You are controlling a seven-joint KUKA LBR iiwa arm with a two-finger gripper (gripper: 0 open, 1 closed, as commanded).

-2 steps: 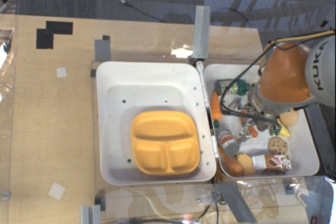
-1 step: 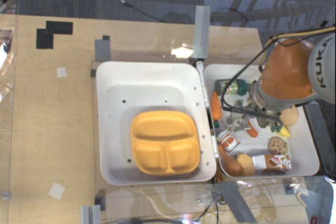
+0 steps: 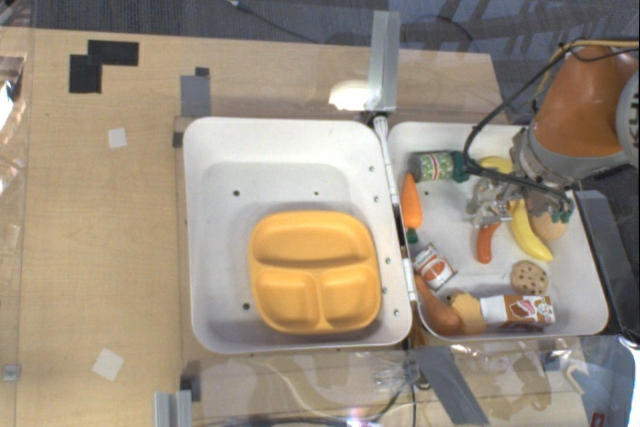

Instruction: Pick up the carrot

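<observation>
A carrot lies against the left wall of the right bin, at nine o'clock from the gripper; whether the gripper is open or closed cannot be told. A yellow tray sits in the left bin.

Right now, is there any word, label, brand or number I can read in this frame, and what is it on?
None is legible.
Green-labelled bottle: print too small to read.
Small red and white can: label blurred.
Brown and white packet: markings blurred.
Black marks on the bench: plain shapes, not text.
</observation>
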